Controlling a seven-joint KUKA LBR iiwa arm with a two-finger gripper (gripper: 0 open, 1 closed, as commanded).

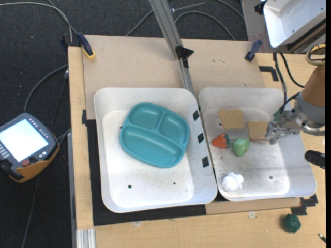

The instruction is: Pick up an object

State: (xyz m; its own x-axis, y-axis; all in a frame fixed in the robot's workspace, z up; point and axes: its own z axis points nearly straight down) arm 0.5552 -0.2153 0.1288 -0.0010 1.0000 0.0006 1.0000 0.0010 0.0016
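Gripper [273,133] low in the right bin [297,185], at its right side, arm coming in from the right edge with the orange band above the wrist. Whether it is spread or closed: cannot tell from this angle, and nothing is visibly held. Touching or just beside its tip, on the left, lies a tan square piece [257,129], flat on the bin floor; looks like toy bread, probably light and stiff, thin enough that a grip would need to catch opposite edges rather than the flat face. A second tan piece [231,119] sits further left and a little higher up the bin, apart from the first. Below them, near the bin's middle, a green rounded object [240,148] and beside it a red one [221,141], nearly touching; both small and smooth, likely to roll or slip under a pinch. White lumpy object [232,182] near the bin's front edge, well apart from the gripper. Left bin [111,190] carries a teal divided plate [155,135]. A dark green ball [291,222] rests on the table [129,61] outside the bins.
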